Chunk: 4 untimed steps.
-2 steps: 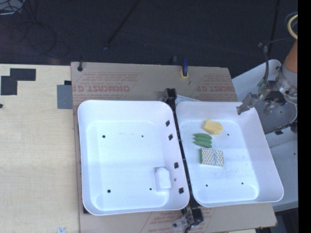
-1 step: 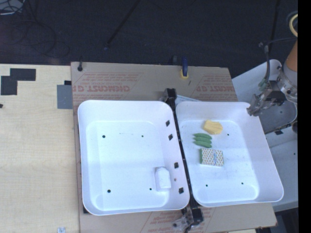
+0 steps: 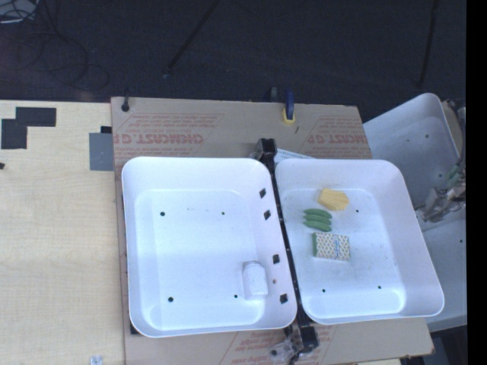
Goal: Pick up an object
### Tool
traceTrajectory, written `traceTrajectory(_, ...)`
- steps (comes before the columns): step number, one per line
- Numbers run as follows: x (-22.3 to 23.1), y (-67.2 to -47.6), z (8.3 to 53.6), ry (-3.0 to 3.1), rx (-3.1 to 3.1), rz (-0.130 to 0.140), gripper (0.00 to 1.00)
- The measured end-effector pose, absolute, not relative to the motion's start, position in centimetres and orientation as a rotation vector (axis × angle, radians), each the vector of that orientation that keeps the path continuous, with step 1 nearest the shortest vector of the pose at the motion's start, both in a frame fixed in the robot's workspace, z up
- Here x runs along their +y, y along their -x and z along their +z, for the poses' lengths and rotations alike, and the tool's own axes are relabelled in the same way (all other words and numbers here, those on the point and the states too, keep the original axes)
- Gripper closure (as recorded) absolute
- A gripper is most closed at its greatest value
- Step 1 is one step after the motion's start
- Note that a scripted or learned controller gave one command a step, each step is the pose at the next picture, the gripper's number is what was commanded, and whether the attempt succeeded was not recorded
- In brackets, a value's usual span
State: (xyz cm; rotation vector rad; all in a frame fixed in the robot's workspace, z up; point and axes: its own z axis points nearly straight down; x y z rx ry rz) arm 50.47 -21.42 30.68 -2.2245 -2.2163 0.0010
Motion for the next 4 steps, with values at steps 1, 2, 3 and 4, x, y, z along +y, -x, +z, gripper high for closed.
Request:
traceTrajectory(1, -21.3, -47.4, 24.9, 2.216, -2.215, 0.006, 1.0)
traceTrajectory(2, -21.4, -47.6, 32.1, 2.224, -2.226, -0.003, 1.0)
traceTrajectory(3, -12.2, -47.7, 34.2, 2.209, -2.232, -0.004, 1.0)
traceTrajectory(4, -19.6, -47.4, 28.0, 2.224, -2.211, 0.01, 1.0)
